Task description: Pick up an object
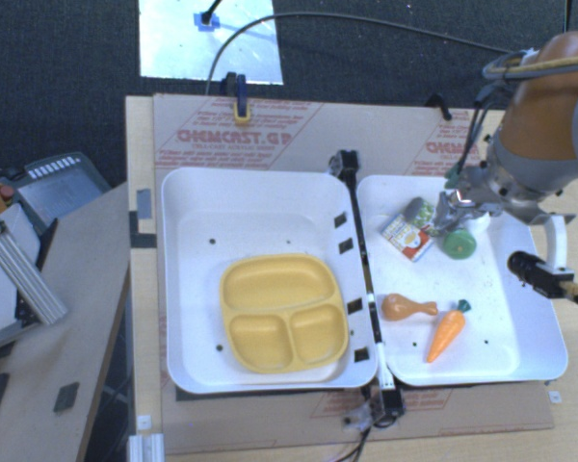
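Note:
My gripper hangs low over the back of the right bin, at the end of the grey and orange arm reaching in from the right. Just below it lies a round green object, close to or touching the gripper's tip. A small red, white and green packet lies right beside the gripper on its left. Nearer the front of the same bin are a tan drumstick-shaped toy and an orange carrot with a green top.
A yellow divided plate lies in the left bin. A black divider with clips runs between the bins. A black part of the arm juts over the right bin's right side.

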`<action>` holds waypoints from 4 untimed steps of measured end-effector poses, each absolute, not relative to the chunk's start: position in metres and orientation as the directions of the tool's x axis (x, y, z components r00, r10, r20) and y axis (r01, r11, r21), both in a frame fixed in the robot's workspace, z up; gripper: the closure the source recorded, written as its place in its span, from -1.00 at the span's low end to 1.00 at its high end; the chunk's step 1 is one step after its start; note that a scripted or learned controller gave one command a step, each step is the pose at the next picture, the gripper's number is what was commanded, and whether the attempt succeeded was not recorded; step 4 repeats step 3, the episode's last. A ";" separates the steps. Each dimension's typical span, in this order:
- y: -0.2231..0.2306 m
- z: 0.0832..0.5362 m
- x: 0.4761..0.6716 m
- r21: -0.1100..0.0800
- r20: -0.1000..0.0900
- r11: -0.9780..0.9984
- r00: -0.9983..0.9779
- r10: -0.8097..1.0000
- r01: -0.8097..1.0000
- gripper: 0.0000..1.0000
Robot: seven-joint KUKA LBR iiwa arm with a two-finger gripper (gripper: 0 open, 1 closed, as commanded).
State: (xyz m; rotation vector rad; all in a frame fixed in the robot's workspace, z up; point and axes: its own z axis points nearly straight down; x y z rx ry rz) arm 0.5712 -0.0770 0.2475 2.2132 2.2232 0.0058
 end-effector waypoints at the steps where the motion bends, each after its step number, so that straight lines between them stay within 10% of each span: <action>1: -0.028 0.253 0.565 0.002 0.002 0.010 -0.010 1.000 1.000 1.00; 4: 0.069 0.240 0.550 0.001 0.002 0.010 -0.010 1.000 1.000 1.00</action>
